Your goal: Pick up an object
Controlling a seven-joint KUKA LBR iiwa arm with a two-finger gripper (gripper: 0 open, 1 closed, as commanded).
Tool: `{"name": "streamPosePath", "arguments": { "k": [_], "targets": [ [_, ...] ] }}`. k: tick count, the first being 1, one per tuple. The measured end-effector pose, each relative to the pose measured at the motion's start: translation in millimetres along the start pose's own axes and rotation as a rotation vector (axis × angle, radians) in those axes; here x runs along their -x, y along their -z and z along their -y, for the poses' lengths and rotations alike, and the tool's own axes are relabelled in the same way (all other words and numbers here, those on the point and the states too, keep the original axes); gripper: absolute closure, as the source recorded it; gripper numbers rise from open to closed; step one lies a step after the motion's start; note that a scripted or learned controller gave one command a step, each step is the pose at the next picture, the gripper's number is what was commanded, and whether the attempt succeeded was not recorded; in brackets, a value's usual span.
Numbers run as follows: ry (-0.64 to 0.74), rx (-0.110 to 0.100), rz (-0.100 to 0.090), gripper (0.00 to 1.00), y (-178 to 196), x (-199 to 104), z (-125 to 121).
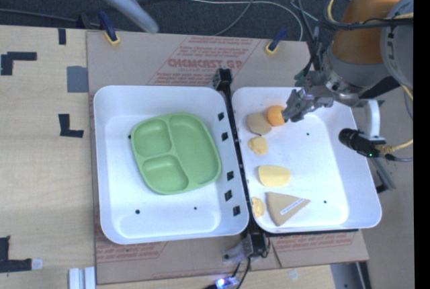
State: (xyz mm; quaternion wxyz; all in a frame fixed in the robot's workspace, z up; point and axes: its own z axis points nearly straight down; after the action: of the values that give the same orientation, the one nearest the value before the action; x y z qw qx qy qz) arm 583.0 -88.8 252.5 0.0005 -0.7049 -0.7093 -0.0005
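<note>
Tan wedge point(285, 206) near front rim; gripper point(293, 111) beside orange ball point(275, 115).

Green three-compartment plate point(176, 152) in left bin point(107, 167); blue-yellow clamps point(107, 31) pinning cardboard sheet point(195, 60); cables on dark floor.

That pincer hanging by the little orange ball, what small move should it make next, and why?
Probably a short drop straight down with a slight nudge left. The pincer sits at the right edge of the orange ball, not yet around it. The ball touches a tan lump on its left, so a careful, centred descent seems wise to avoid pushing both away.
</note>
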Motion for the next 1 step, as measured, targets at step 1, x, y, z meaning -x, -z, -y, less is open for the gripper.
{"name": "streamPosePath", "arguments": {
  "k": [1],
  "targets": [
    [-0.001, -0.002, 0.001, 1.00, -15.8, -57.7, 3.6]
  ]
}}
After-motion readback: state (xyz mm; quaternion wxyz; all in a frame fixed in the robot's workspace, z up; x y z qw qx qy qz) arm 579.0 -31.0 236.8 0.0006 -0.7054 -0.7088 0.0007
